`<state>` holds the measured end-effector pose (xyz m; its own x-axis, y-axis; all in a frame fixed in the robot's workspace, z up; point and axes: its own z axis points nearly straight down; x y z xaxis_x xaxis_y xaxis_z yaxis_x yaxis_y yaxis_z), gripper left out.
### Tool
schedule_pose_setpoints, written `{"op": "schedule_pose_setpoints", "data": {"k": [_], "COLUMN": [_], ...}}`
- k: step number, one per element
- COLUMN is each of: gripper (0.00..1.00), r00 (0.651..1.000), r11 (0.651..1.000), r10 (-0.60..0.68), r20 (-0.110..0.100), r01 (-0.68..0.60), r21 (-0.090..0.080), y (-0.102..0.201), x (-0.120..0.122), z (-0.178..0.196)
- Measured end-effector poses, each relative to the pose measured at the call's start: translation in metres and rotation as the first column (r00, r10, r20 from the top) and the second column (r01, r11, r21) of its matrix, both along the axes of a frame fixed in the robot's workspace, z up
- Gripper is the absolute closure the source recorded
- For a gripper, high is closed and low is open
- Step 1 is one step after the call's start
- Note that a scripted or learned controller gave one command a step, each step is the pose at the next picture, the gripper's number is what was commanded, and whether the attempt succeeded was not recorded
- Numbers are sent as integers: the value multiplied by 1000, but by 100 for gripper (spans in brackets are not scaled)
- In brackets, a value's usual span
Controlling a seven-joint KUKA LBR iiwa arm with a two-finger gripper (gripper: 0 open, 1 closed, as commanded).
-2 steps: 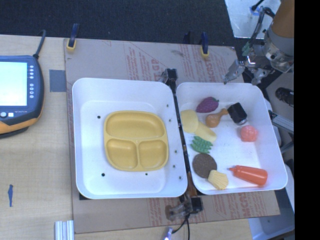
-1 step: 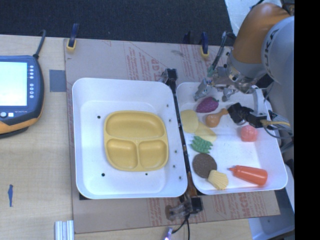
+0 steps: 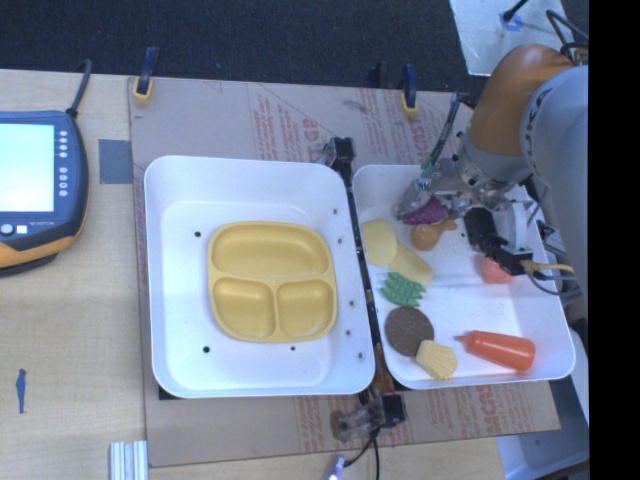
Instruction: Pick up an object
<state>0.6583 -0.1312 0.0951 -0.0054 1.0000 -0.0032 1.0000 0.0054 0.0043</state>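
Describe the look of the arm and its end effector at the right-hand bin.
The arm is a rounded, smooth-shelled body in pale grey, with a broad orange band just above the wrist. Below the band sits a grey metal wrist section. The end effector is a small cluster of dark and metallic parts. A thin dark cable runs along its left side, and black cabling loops beside it.

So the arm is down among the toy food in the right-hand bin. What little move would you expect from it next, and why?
Probably a short drop onto the purple piece, then a squeeze. The tool sits at the right bin's far end, right over that piece and the small orange piece beside it. Nothing looks lifted yet, so it likely needs to settle lower before closing.
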Motion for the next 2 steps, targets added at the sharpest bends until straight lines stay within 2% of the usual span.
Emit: {"op": "schedule_pose_setpoints", "data": {"k": [1,2], "gripper": [100,100], "r00": [1000,1000], "r11": [1000,1000], "r10": [1,1], "r20": [-5,-7], "r01": [-1,-1], "r21": [0,3], "y": [-1,72], "x": [-1,-51], "z": [9,98]}}
